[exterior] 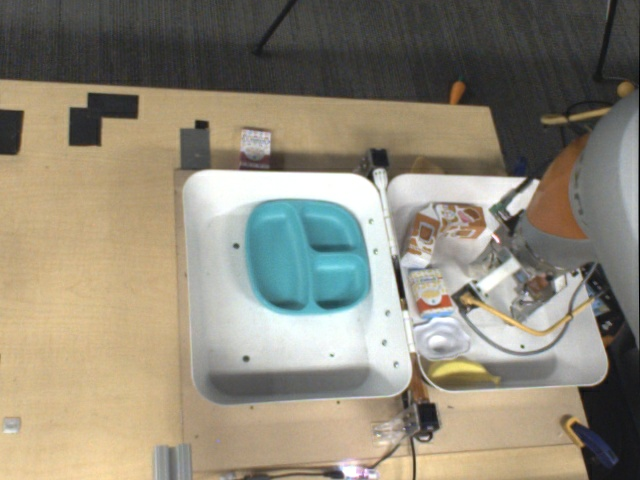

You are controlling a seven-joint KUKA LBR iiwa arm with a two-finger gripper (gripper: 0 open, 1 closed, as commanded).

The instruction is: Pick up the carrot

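Observation:
My gripper (522,294) hangs low over the middle right of the right bin (592,370), below the grey wrist with its orange band. The wrist and arm cover the bin's right part and whatever lies under them. To the gripper's left lie a brown and white snack packet (446,226), a small pale carton (428,288) and a clear plastic cup (443,339). A yellow banana (463,372) lies at the bin's front wall. I see nothing held in the gripper.
A teal divided plate (305,256) lies in the left bin (215,373). A ridge where the two bins meet (392,268) runs between them. A small patterned box (256,146) stands on the bench behind the left bin.

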